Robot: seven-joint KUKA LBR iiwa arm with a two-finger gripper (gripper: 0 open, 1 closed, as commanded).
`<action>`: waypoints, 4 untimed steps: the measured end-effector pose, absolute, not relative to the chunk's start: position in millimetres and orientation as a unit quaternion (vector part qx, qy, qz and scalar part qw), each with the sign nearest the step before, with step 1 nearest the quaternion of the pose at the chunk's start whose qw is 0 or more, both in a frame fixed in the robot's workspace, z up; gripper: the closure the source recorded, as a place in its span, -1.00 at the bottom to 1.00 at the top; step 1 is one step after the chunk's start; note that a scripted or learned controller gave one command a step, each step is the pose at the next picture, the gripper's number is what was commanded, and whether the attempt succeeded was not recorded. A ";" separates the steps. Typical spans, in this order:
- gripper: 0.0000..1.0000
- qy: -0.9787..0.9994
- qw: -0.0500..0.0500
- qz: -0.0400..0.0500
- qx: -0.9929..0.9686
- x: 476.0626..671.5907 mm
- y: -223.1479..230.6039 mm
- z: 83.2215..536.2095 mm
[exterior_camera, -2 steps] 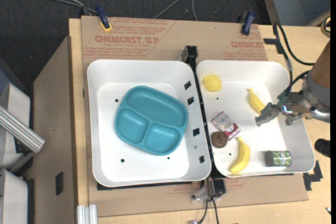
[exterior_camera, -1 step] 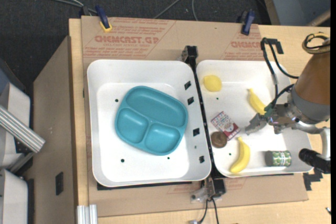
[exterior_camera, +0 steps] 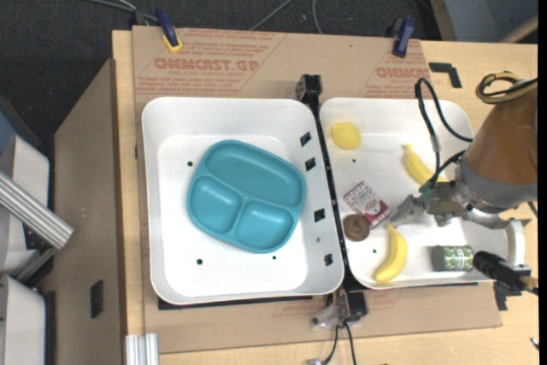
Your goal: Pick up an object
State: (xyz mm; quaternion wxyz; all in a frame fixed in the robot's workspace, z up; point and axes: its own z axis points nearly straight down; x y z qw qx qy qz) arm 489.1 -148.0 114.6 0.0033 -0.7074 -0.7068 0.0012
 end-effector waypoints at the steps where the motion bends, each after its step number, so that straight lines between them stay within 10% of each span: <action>1: 1.00 -0.707 0.001 -0.001 -0.707 490.7 -147.6 128.5; 4: 1.00 -0.710 0.000 -0.002 -0.705 502.8 -95.8 234.8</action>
